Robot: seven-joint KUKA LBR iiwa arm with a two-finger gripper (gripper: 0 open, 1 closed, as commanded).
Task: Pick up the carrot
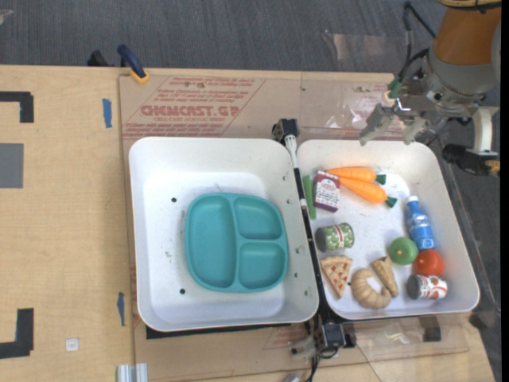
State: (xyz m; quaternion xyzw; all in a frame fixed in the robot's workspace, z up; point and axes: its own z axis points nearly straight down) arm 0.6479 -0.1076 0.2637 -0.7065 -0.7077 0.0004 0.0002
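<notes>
The two orange plastic carrots with green stem ends lie side by side in the far part of the right white bin, touching each other, so the pick is not yet done. Just beside the carrots, on the side of the left bin, stands a small dark red packet. Nearer to the camera than the carrots lies a green can. The two-finger gripper hangs over the far rim beyond the carrots, its fingers spread apart and holding nothing. I judge that approach, descent, grasp and lift all remain.
</notes>
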